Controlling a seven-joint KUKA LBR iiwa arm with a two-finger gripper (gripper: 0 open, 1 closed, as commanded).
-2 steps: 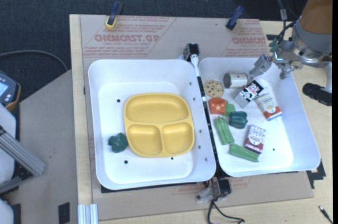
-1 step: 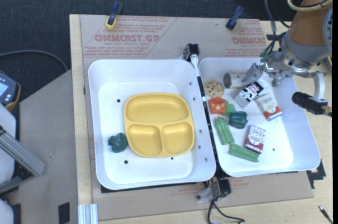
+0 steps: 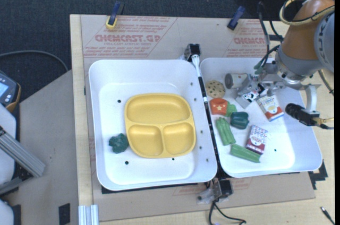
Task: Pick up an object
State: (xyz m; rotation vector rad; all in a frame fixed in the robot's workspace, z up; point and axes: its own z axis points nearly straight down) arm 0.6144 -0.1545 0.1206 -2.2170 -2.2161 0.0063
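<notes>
nearest the camera, along the front of the right bin, a green pod-shaped piece lies just beside a small red and white carton. a second green pod lies at a slant just behind, and a dark green pepper sits touching its upper end. in the left bin, a yellow divided tray fills the middle, with a dark green broccoli piece just beside its front left corner. further back in the right bin, a red tomato-like piece sits beside the pepper, and a white carton with red print lies tilted near the middle. behind them a speckled tan cookie rests by the divider, with a grey cylinder near it. the gripper hangs low over the back of this bin, between the cylinder and the white carton; whether it is spread or pressed together i cannot tell.
</notes>
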